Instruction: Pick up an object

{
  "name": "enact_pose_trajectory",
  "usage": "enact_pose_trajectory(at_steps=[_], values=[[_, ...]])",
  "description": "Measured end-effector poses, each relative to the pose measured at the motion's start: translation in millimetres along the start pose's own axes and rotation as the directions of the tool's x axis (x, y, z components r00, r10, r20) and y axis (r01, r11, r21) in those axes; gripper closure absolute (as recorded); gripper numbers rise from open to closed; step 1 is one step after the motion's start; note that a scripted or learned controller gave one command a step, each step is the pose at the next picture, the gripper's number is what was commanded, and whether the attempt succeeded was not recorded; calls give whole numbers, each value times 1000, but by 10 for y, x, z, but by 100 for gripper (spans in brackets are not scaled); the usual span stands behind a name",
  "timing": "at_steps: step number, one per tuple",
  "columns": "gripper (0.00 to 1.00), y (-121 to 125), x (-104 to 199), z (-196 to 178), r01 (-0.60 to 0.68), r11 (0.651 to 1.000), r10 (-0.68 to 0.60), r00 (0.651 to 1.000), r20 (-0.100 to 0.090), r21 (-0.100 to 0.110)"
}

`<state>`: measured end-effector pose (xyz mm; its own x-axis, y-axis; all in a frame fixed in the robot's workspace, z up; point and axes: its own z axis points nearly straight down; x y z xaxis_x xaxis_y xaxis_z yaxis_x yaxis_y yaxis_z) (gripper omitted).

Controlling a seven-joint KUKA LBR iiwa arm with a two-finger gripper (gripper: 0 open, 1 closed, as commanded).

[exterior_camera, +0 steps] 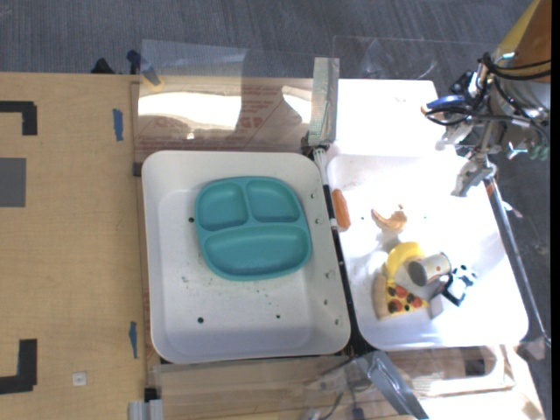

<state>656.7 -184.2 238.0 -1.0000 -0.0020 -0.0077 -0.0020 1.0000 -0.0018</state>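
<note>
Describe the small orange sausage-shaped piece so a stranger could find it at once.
Start at the right-hand shallow white bin, the one without the teal divided plate. Follow its left wall: the small orange sausage-shaped piece lies beside it, lengthwise. It is slim, plain orange and alone, apart from the yellow toy cluster.

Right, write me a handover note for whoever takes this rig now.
Gripper: above the right bin's far right edge, nothing seen held.
Right bin: orange sausage by the left wall, tan piece mid-bin, yellow toy, grey cup, pizza slice and a black part clustered near the front.
Left bin: teal tray.
Done: nothing picked.
Left: grasp one object.
</note>
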Motion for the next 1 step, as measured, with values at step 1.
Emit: enact_pose_trajectory(at_steps=[1], values=[[0,-52,-94,926,-390,921,390,921,-9,1]])
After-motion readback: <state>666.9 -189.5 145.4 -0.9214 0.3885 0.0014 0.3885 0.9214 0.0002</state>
